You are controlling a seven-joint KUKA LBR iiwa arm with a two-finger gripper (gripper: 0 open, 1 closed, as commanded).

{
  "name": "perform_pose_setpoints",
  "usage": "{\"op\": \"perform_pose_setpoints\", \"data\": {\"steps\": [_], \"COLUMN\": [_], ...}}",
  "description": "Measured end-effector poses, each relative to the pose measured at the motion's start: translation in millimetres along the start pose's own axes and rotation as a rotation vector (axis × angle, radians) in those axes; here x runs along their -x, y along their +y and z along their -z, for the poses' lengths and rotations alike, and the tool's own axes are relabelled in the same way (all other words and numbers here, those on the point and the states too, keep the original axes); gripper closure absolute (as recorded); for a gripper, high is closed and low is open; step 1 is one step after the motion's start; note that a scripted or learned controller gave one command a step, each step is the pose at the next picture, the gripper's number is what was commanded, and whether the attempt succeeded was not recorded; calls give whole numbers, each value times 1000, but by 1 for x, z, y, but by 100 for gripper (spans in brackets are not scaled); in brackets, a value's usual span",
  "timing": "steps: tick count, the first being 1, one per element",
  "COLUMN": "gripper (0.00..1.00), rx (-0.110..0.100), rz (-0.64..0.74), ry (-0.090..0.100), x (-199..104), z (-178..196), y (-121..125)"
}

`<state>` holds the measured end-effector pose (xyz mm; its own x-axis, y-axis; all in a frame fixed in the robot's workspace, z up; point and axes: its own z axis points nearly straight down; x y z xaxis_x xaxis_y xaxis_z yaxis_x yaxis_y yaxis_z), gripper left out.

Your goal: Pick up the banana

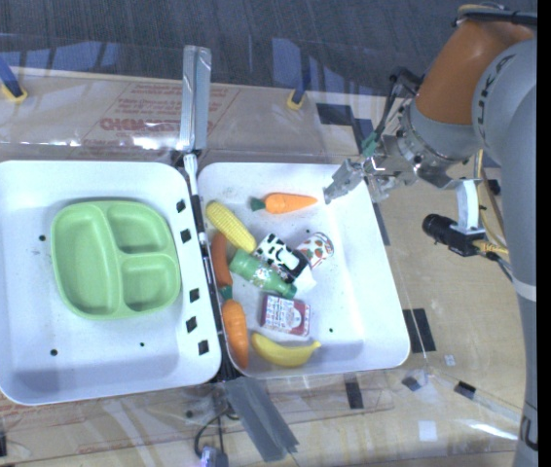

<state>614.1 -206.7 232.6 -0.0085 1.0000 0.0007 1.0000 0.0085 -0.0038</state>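
Even, bright overhead light, soft shadows inside the white bins (3, 290), slightly soft focus throughout

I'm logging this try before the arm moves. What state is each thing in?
banana: lying flat at the right bin's near edge, untouched.
gripper: above the right bin's far corner, holding nothing.
carrot: lying flat.
green tray: flat in the left bin.

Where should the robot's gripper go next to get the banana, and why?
Probably it should swing toward the near side of the right bin until it is above the banana. The gripper now hangs over the bin's far right corner, next to the carrot, while the banana lies by the near wall just below the red packet.
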Motion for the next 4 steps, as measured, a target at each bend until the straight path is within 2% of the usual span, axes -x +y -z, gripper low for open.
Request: {"op": "perform_pose_setpoints", "data": {"steps": [1, 2, 3, 4], "gripper": [0, 0, 100, 100], "rx": [-2, 0, -2, 2], "rz": [9, 179, 182, -67], "ry": [0, 0, 0, -1], "x": [-96, -115, -115, -141], "z": [-102, -141, -131, -40], "y": [0, 14, 14, 32]}}
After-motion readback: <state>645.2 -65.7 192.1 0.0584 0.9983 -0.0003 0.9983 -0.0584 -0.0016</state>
